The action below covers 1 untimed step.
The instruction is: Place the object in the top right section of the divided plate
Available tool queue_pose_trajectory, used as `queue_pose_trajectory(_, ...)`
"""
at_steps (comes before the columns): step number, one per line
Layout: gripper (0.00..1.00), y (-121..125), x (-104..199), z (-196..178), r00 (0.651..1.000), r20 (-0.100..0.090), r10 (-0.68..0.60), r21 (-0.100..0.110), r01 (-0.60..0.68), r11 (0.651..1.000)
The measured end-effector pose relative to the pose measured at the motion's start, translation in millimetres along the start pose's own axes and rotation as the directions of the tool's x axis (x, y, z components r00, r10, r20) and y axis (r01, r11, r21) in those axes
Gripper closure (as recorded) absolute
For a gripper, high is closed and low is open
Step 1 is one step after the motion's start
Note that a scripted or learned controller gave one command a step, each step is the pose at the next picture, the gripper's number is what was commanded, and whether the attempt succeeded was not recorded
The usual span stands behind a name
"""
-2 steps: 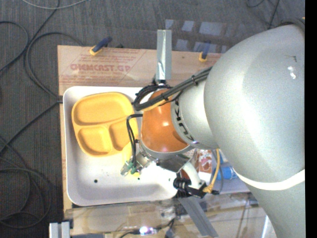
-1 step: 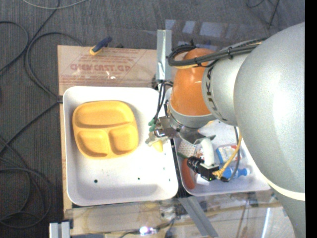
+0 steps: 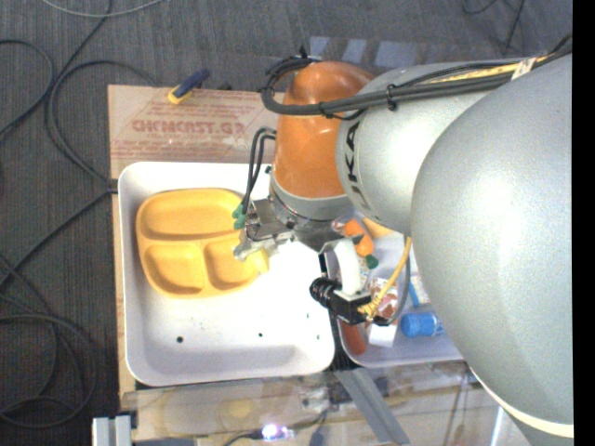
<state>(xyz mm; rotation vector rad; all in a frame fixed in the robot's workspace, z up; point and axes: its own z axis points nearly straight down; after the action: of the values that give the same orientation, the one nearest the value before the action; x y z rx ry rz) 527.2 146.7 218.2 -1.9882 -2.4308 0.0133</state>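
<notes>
arm: the grey arm with its orange band comes in from the right and covers much of the right-hand bin.
claw: the claw sits low over the right edge of the divided plate, at the plate's lower right corner. the wrist hides its business end, so i cannot tell how wide it stands or whether anything is in it.
divided plate: yellow, in the left bin, upper left part. one long section across the top, two smaller ones below. its long axis runs left to right, tilted slightly.
object: i cannot pick out which thing is meant. nothing is visible in the claw. the right bin holds a jumble near the arm: a blue piece, an orange piece, a reddish one.
step in hand: my judgement is a carry or a release at the plate, but it could be a try with nothing held.
doing it well: the target is the right end of the top section, above where the claw is now. shift up the view, past the ridge, centre over the hollow, lower close, then let go so the thing does not bounce onto the rim.
risk: a drop from here would likely land in the lower right section or on the edge.
</notes>
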Motion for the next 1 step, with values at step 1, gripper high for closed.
queue_pose_trajectory(1,1.00,-33.7,-57.5,-69.3,0.996,0.000,-0.088,-0.001,0.088,0.996)
